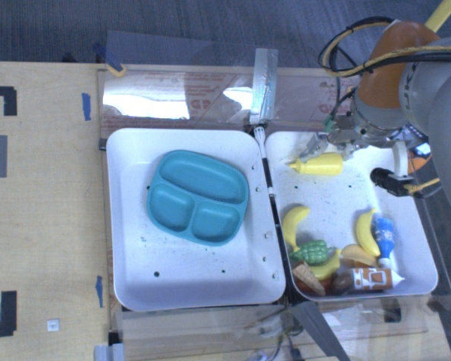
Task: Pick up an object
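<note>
From above, the gripper hangs at the upper right of the frame, just over a yellow bottle lying in the right bin (grip state: cannot tell). The bottle looks light, stiff and slippery; best grasped across its middle.

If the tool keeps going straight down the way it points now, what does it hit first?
Most likely the yellow bottle, lying just under the tool at the far end of the right bin. Depth is unclear from this slanted view, so it might miss and meet the bin floor.
</note>
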`<state>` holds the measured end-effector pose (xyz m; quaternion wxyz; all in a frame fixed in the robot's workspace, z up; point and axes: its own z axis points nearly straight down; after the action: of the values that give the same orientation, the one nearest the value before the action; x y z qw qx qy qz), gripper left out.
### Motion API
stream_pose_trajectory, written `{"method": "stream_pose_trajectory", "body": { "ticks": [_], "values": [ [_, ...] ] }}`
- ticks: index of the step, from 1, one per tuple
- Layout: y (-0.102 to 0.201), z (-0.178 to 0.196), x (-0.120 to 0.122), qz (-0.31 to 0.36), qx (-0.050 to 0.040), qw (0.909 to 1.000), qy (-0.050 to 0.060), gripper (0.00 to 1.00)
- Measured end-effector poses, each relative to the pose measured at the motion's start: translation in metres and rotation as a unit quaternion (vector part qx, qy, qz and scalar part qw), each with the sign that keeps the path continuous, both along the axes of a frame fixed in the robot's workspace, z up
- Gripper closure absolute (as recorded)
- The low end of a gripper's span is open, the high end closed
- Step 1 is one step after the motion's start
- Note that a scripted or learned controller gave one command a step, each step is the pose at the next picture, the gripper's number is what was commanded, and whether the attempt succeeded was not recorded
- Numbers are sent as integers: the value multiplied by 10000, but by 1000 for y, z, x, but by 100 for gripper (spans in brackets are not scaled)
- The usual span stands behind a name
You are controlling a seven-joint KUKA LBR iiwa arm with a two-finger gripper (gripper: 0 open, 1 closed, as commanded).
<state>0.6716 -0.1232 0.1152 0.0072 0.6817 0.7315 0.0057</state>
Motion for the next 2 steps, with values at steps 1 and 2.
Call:
{"method": "stream_pose_trajectory", "body": {
  "ticks": [1,2],
  "values": [
    [0,0,0,1,-1,10000,0,0],
    [10,-9,4,29,-28,10000,-62,0]
  ]
}}
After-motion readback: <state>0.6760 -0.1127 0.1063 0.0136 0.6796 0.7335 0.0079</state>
